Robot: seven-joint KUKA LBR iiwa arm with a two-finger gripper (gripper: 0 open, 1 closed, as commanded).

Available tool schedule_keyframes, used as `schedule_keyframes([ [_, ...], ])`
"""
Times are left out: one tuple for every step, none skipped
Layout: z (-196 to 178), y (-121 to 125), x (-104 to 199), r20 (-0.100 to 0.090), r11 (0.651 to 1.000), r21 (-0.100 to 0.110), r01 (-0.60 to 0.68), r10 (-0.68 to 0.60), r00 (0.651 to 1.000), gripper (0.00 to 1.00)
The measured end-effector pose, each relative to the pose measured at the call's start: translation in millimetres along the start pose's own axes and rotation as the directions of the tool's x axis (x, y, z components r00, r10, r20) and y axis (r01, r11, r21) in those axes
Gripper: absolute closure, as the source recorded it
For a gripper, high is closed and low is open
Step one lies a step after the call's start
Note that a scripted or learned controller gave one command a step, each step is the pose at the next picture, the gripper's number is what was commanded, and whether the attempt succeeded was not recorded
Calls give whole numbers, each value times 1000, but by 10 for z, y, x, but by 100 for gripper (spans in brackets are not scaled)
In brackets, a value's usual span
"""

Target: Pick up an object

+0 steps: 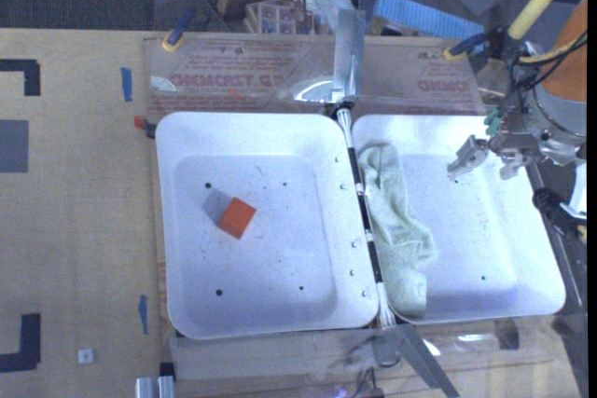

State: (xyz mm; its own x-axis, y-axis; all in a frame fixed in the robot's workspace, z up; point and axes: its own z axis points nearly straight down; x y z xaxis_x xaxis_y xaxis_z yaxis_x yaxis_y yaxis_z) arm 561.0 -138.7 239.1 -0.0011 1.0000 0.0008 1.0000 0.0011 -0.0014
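Note:
An orange-red block [237, 217] lies in the left bin [187, 144], left of its middle. A crumpled pale green cloth [396, 228] stretches along the left side of the right bin [522, 284], from its back edge down to its front corner. My gripper [485, 165] hangs over the back right part of the right bin, to the right of the cloth's upper end and apart from it. Its fingers [463, 162] are spread open with nothing between them.
Clear plastic sheets and a metal divider [347, 61] stand behind the bins. Boxes and a blue item [415, 14] clutter the floor beyond. The wooden bench [75, 200] extends to the left with black markers and blue tape.

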Motion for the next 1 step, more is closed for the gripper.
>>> schedule_keyframes([
  [1025, -99, 473, 1, 999, -1, 42, -42, 999, 0],
])
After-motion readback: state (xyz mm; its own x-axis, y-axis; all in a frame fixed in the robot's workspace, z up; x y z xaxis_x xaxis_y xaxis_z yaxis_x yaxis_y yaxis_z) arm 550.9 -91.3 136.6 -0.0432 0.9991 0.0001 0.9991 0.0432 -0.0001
